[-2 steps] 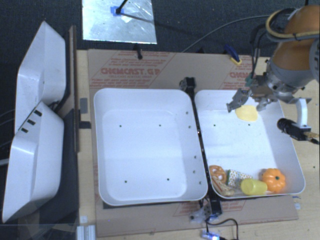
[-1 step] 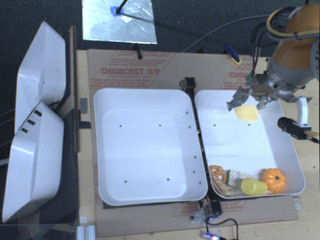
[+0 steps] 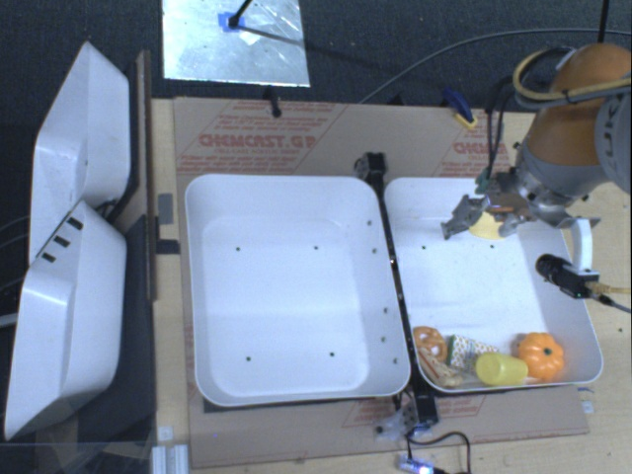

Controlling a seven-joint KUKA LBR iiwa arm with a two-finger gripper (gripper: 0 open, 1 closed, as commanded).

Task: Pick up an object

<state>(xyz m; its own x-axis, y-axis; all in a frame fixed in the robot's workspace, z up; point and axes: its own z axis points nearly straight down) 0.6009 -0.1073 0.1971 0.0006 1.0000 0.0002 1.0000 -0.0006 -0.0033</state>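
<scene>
Item: pale yellow piece [image 3: 485,226], small, rounded, its make not legible. It sat between the two grey fingers of the gripper [image 3: 484,221], which were spread to either side of it and angled down; whether they pressed it or merely flanked it could not be told, and whether it rested on the bin floor or hung just clear was likewise unclear. Handling, by judgement: probably light and smooth, perhaps a plastic toy, so liable to slip; a hold across its widest part, fingers squarely opposed, would serve best.

Container: right bin [image 3: 592,354], white and shallow, the gripper over its far half.

Other contents, all well apart from the gripper, along the bin's near wall, left to right: pretzel-like piece [image 3: 429,342]; small multicoloured item [image 3: 464,348]; yellow-green cylinder [image 3: 501,368], lying on its side; orange pumpkin [image 3: 539,354], touching or just beside the cylinder.

Adjacent: left bin [image 3: 212,294], to the gripper's far side across the divider.

Arm: orange band [image 3: 583,77] above the wrist, cables looped over it.

Support: worktop [image 3: 267,136] covered with printed cardboard.
</scene>
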